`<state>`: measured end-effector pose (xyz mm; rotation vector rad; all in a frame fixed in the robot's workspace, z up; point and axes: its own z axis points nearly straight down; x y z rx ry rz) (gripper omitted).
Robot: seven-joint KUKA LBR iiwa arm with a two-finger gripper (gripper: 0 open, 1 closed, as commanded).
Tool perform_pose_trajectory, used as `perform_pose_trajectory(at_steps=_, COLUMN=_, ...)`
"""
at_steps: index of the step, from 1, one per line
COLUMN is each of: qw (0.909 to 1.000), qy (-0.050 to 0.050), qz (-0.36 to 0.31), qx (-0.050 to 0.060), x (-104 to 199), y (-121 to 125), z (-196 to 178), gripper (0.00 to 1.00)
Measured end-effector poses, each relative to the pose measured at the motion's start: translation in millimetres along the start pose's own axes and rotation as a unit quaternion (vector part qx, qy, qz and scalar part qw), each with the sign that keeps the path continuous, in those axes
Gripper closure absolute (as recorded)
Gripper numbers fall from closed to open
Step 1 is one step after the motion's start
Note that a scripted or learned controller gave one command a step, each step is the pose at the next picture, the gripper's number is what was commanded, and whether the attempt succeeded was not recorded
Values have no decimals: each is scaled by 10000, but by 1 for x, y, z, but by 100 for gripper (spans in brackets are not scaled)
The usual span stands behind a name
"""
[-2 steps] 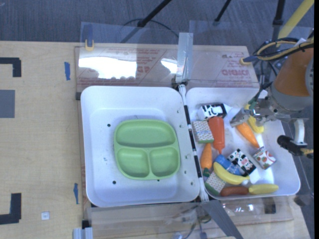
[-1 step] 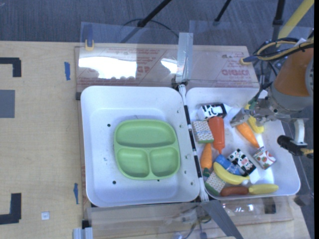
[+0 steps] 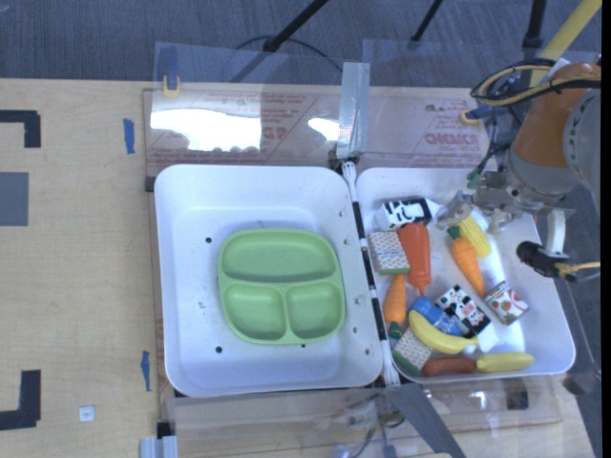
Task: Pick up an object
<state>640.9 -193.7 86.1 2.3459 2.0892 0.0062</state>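
Holding 2 bananas (image 3: 439,335), 3 carrots (image 3: 416,255) — right bin (image 3: 558,327).

Arm (image 3: 563,132) cut off at right edge; gripper (image 3: 474,208) fingers too small to read; print on carton (image 3: 505,303) illegible.

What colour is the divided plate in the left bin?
Light green plate, clearest in the camera view.

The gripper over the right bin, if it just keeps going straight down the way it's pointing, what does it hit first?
Probably the toy corn cob, lying just below the gripper in the right bin. Depth is unclear from this slanted view; it could meet bare bin floor beside it instead.
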Motion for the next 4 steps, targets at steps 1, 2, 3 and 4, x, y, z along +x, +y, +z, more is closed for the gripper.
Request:
perform_pose_trajectory(at_steps=1, qw=10000, qy=-13, qz=-8, qx=8, x=0, y=0, z=-9, gripper=100)
perform_pose_trajectory(at_steps=2, qw=9985, qy=-13, qz=-546, qx=77, x=8, y=22, z=-36, gripper=100)
perform_pose_trajectory(at_steps=3, qw=9958, qy=-11, qz=-919, qx=54, x=17, y=20, z=-26, gripper=100)
perform_pose_trajectory(at_steps=4, qw=9842, qy=-13, qz=-1769, qx=15, x=64, y=10, z=-89, gripper=100)
